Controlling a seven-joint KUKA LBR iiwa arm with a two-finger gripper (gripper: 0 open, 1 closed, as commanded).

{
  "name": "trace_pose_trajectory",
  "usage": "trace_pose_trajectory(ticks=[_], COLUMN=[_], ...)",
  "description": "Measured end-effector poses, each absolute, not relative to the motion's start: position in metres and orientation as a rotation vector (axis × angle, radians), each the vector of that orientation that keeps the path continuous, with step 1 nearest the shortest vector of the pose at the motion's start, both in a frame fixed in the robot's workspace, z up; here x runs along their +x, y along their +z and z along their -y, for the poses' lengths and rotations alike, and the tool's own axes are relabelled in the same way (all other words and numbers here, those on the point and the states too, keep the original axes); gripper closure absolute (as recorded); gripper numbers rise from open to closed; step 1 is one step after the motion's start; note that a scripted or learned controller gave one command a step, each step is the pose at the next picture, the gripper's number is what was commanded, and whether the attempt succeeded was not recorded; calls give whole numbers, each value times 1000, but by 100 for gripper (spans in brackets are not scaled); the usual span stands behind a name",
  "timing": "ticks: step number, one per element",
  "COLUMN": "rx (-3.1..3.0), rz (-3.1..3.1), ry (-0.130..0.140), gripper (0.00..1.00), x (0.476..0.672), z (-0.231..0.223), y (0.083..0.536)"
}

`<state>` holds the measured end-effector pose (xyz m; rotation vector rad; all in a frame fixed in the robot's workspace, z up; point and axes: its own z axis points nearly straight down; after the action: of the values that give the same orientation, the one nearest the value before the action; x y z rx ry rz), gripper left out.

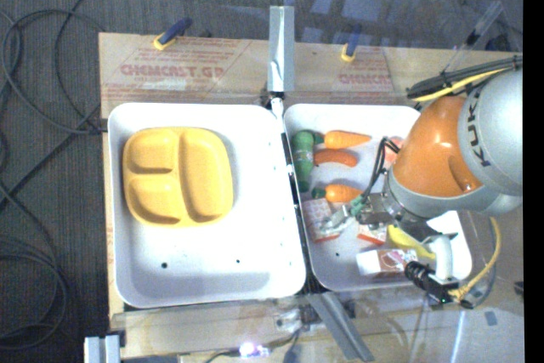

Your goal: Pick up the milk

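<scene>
Hanging low over right bin (340, 280), arm (442, 157) covers gripper (367, 212); grip state cannot tell. Milk probably white carton (374, 261) at bin's near edge, under wrist, partly hidden. Carrots (344, 138) clustered far side. Yellow tray (178, 174) alone in left bin (204, 276).

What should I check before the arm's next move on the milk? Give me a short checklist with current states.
1. Milk located: cannot tell; a white carton-like item lies at the right bin's near edge, partly under the arm.
2. Gripper over the right bin: ok.
3. Gripper on the milk: not ok; it sits over the clutter beside the carrots.
4. Finger state: cannot tell.
5. Yellow tray out of the way in the left bin: ok.
</scene>
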<state>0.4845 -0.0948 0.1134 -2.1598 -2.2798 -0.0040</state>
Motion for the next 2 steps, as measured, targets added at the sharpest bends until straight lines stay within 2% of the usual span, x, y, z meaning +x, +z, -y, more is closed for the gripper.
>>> trace_pose_trajectory(ticks=[1,2], rx=[-2430,-2343], rz=[1986,2091], ry=[5,6], gripper=[0,0], x=[550,498], z=[51,85], y=[182,254])
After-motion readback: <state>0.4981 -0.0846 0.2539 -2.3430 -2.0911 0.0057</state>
